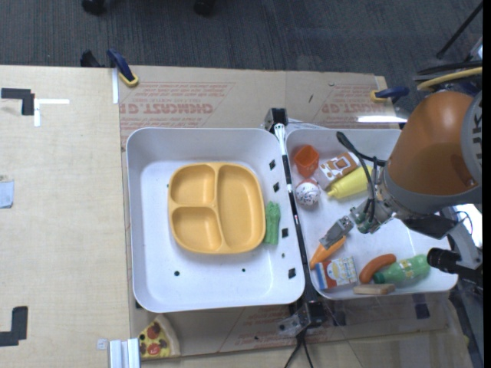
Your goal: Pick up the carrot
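The carrot (327, 249) is a small orange wedge lying in the right bin (441, 282), near that bin's left wall. My gripper (342, 228) reaches down from the grey and orange arm (430, 156). Its tip sits right at the carrot's upper right end, touching it or just above it. The carrot rests low, partly over a white printed packet (338, 271).
The right bin also holds an orange cup (307, 159), a white ball (308, 194), a yellow bottle (349, 184), a sausage (377, 265) and a green bottle (406, 267). In the left bin (146, 282) lie a yellow divided plate (219, 206) and a green piece (272, 223).
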